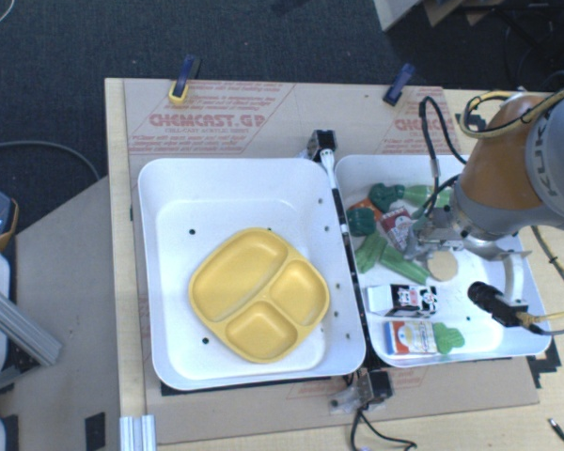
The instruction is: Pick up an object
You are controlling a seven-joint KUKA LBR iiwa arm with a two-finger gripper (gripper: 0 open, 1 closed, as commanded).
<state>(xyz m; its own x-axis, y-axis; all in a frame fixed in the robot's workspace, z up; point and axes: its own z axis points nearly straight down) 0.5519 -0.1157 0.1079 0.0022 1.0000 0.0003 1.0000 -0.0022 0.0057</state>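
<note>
The right bin [531,346] holds a pile of small toys. Among them are a dark green piece [387,195], a red and white packet [395,221], a green pod [369,252], a beige disc [443,267], a black and white carton [403,298] and a colourful box [409,336]. My gripper [417,241] is low over the middle of the pile, between the red and white packet and the beige disc. The grey wrist hides what lies under it.
In the left bin [160,252] lies a yellow divided plate [258,294]. The arm [508,172] covers the right bin's far right part. A small green piece [448,336] lies beside the colourful box near the front wall.
</note>
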